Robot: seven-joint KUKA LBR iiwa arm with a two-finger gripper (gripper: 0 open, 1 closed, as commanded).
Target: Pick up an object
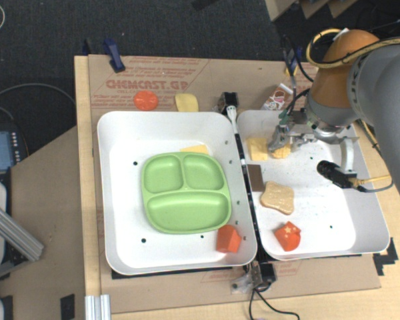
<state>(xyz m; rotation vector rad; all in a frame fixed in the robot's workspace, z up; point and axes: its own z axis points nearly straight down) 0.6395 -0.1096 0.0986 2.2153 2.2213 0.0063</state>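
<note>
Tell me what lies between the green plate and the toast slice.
In the camera view, the two bins' adjoining rims and a small brown block lie between the green plate and the toast slice.

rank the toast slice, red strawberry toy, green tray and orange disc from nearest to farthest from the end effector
From the end effector, in the right bin:
1. toast slice, right bin, just below it.
2. red strawberry toy, right bin's near edge.
3. green tray, left bin.
4. orange disc, on the cardboard beyond the left bin.
</note>
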